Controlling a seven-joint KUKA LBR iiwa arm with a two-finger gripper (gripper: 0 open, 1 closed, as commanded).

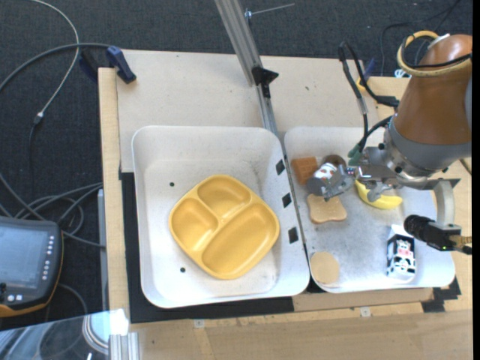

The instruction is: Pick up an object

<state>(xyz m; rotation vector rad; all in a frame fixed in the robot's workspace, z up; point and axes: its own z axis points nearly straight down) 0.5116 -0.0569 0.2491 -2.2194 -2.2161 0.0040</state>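
a round cracker (325, 267) lies in the right bin (420, 282), below the gripper (335, 184), whose fingers' state i cannot tell.

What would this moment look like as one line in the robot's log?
arm: over right bin | gripper: above toast slice | left bin: yellow plate | pick: not yet
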